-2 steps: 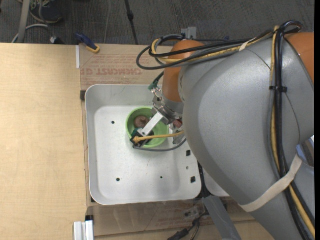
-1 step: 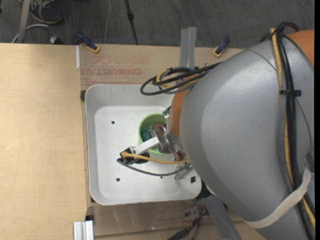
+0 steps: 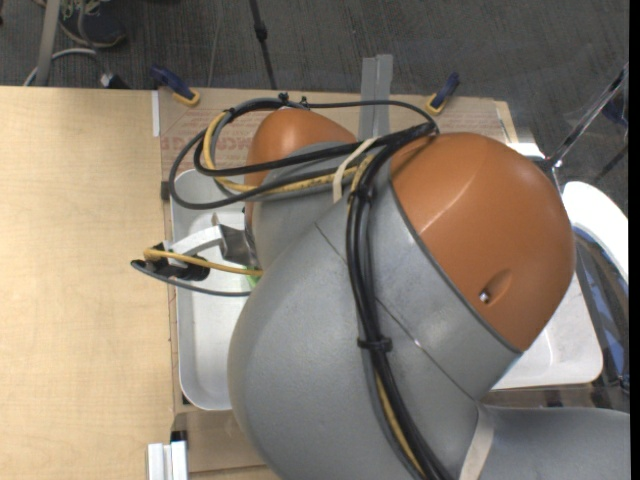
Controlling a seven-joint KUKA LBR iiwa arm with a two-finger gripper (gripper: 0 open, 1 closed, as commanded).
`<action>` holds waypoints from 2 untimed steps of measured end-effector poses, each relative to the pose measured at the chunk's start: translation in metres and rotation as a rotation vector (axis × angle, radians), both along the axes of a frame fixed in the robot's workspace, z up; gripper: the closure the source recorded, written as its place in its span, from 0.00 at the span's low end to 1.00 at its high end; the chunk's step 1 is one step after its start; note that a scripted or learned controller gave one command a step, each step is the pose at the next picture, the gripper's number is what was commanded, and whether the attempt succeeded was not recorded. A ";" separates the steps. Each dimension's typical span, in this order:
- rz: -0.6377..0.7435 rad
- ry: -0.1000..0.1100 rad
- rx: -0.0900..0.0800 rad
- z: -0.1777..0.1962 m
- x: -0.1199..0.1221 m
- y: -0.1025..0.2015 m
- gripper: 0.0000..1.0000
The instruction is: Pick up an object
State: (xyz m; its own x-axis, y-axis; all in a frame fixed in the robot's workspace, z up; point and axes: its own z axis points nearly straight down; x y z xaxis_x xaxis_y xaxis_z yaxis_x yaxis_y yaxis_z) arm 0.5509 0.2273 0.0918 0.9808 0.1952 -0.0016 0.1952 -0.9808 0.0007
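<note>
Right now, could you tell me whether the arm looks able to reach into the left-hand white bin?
Probably yes: the arm hangs right over that bin, and nothing visible stands between them, though its bulk hides most of the bin floor.

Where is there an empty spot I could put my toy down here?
The big wooden board left of the white bin is bare. Some bare bin floor shows along its lower left wall. The middle and right are crowded by the grey arm and its black cables.
</note>
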 end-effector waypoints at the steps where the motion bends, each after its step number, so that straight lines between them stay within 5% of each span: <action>1: 0.113 -0.003 -0.002 0.285 -0.064 -0.039 0.00; 2: 0.135 0.003 -0.002 0.089 -0.074 -0.019 0.00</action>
State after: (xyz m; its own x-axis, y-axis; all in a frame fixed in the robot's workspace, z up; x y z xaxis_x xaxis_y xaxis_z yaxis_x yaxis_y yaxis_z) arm 0.4771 0.2087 0.1808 0.9455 0.3256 -0.0050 0.3256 -0.9455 0.0022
